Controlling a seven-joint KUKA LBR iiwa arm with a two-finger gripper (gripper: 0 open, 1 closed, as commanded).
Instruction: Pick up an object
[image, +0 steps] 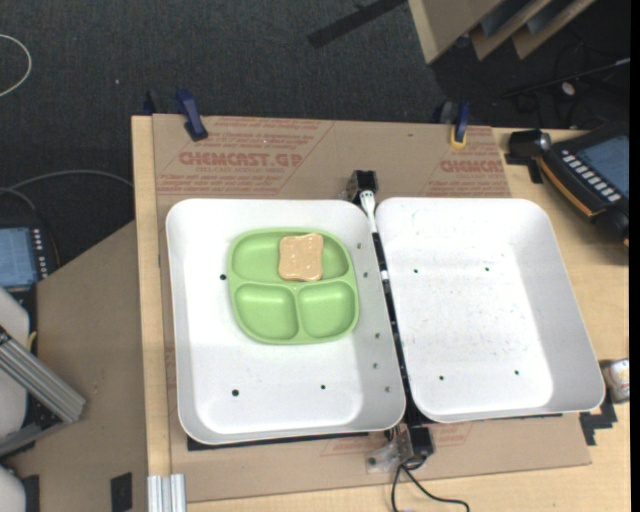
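Nearest the camera, cables (420, 480) trail off the table's (150, 300) front edge, below the seam between two white bins. Left bin (270, 400): holds a green divided plate (295, 287) with three compartments, set toward the bin's far half. One tan, toast-like piece (300, 257) lies flat in the plate's large far compartment; both near compartments are bare. Right bin (480, 310): white floor with faint speckling. Blue clamps (190, 115) sit on the table's far edge. Gripper: state cannot be told.
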